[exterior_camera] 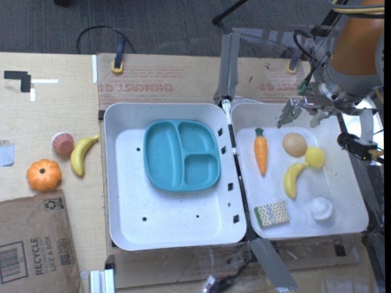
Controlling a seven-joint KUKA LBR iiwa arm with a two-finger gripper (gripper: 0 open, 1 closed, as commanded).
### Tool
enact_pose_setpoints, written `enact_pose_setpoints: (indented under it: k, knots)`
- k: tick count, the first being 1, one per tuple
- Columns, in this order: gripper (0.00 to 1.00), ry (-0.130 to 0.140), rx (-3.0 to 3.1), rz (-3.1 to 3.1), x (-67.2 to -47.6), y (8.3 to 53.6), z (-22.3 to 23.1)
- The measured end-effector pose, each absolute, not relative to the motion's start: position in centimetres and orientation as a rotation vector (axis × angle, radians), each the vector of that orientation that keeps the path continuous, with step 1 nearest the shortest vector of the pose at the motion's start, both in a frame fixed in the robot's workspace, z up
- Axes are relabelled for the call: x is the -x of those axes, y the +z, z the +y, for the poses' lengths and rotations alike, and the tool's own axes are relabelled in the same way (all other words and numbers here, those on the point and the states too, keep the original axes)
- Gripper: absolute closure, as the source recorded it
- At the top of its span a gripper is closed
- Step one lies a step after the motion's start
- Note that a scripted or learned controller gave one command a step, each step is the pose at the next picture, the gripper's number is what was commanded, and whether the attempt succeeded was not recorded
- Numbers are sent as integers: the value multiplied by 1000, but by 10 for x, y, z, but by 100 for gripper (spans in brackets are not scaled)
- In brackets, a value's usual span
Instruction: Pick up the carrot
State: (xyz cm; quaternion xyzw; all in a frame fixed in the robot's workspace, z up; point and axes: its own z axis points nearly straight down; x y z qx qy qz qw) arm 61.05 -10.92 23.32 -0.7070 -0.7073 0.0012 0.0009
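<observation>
The orange carrot [261, 154] with a green top lies lengthwise in the left part of the right bin [348, 182], its top pointing to the far wall. My gripper [300, 116] hangs above the bin's far edge, up and to the right of the carrot and clear of it. Its fingers are spread open with nothing between them.
Sharing the right bin with the carrot are a tan egg [294, 144], a lemon [315, 157], a yellow banana [293, 179], a white object [321, 208] and a green-edged sponge [271, 213]. The left bin [122, 182] holds a teal divided plate [183, 154]. On the table to the left lie a pumpkin [44, 174], a second banana [82, 154] and a pink cupcake [63, 143].
</observation>
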Motion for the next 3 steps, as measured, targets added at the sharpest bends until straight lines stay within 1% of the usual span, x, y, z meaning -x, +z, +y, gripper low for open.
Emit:
enact_pose_setpoints:
  k: [1, 2, 3]
  knots:
    - [0, 1, 2138, -2301, -575, 93, -98]
    - [100, 2, 2143, -2296, -575, 102, -100]
    - [100, 1, 1577, -2718, -597, 192, -80]
